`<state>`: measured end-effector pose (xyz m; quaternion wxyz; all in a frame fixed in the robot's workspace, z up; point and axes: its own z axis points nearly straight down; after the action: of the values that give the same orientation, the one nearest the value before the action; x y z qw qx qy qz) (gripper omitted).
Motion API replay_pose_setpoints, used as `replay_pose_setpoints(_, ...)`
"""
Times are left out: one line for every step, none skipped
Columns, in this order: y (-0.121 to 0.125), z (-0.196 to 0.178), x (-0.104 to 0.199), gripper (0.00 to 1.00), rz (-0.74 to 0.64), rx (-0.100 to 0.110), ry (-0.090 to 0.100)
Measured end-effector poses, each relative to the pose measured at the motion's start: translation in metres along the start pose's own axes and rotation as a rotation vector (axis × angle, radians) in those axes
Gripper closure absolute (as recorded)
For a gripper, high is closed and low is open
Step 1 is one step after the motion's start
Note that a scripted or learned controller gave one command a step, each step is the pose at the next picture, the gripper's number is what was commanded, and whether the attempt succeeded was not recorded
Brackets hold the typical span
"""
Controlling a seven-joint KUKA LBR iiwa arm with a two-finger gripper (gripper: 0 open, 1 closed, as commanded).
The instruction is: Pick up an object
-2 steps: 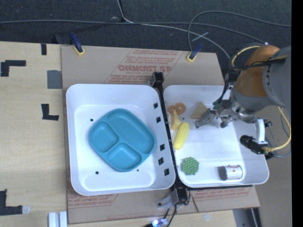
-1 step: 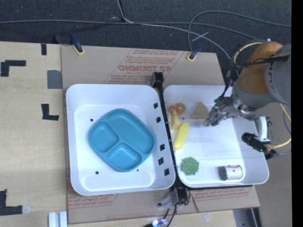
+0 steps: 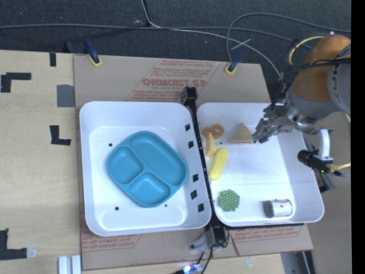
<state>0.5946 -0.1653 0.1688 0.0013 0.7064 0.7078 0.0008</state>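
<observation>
While tool [image 3: 263, 131] grip unclear, blue tray [image 3: 147, 168] in left bin [image 3: 91, 153], corn [image 3: 218, 163] in right bin [image 3: 308, 193]

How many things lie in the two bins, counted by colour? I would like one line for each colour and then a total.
Blue: 1, the tray
Yellow: 1, the corn cob
Green: 1, the bumpy ball
Tan or orange: 2, the wedge and the pretzel
Silver: 1, the can
Total: 6
</observation>
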Motion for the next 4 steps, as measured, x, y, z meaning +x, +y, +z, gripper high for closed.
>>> replay_pose_setpoints(-0.001, -0.043, -0.003, 1.00, 0.001, 0.000, -0.001)
replay_pose_setpoints(0.000, -0.077, -0.003, 1.00, 0.001, 0.000, 0.000)
replay_pose_setpoints(0.021, -0.071, 0.046, 1.00, -0.004, 0.004, 0.002)
replay_pose_setpoints(0.028, -0.074, 0.092, 1.00, -0.004, 0.004, 0.002)
